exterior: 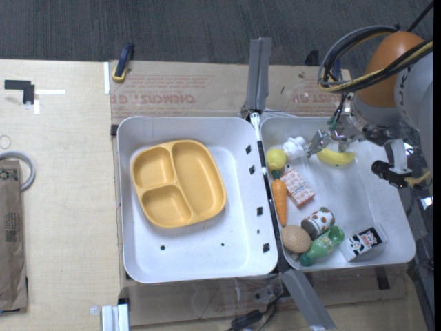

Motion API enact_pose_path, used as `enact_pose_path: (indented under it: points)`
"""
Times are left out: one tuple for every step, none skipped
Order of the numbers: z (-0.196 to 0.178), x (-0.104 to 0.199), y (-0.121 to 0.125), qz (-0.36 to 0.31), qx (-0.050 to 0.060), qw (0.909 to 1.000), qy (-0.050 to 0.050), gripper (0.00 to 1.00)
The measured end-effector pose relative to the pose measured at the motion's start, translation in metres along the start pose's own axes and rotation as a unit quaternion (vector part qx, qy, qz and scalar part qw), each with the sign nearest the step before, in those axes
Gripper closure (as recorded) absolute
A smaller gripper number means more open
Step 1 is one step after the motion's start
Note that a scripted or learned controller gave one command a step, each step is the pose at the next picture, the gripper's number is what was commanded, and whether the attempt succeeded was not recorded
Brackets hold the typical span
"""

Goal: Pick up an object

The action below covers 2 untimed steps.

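Camera view has the gripper (322, 142) low in the right bin (386, 205), just left of the banana (335, 157). Its fingers look spread with nothing between them, so nothing is picked yet; grasp and lift remain. Beside the banana: one lemon (275, 158), carrot (279, 200), pink box (298, 187), egg (295, 238), green bottle (321, 245), carton (363, 242). Further left lies one yellow tray (178, 183).

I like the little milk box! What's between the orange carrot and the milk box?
In the camera view, between the long orange carrot and the small cow-print milk carton sit a brown-and-white round toy and a green toy vegetable.
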<state>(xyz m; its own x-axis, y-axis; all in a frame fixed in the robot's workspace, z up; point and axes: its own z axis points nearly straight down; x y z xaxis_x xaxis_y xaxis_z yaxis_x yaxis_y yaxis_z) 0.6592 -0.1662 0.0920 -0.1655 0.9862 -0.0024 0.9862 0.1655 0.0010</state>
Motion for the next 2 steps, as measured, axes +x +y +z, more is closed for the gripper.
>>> enact_pose_path:
  points:
    - [0.0,0.0001,0.0,0.0,0.0,1.0,0.0,0.0]
    - [-0.009,-0.0012,0.0003,0.001,-0.001,1.0,-0.001,1.0]
